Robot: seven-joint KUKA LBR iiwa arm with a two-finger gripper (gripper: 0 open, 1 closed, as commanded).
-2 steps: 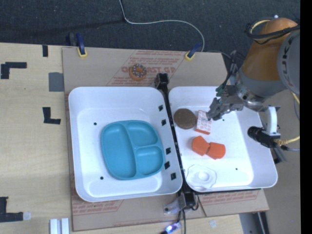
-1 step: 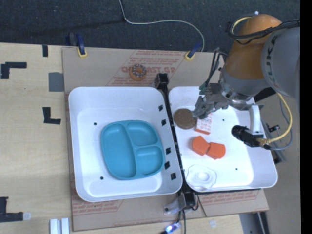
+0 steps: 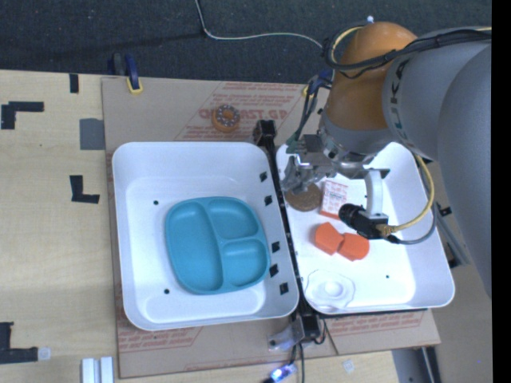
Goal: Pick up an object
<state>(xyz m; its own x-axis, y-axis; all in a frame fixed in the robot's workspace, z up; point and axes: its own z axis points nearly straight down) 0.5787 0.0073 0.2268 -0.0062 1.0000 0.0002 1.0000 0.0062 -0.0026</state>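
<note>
While the arm reaches into the right bin [image 3: 415,290], the gripper [image 3: 302,174] sits low at its far left corner; finger state cannot be determined.
A brown disc [image 3: 303,200] lies directly below it, touching a red-and-white packet [image 3: 333,197]. Orange blocks [image 3: 341,242] lie nearer; a white lid [image 3: 330,288] nearest. The bin divider crowds the left; a blue divided plate [image 3: 217,242] occupies the left bin [image 3: 132,214].

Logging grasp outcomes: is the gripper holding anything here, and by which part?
Cannot be told. The gripper sits low in the right bin over a brown round object, but no object shows between its fingers.
</note>
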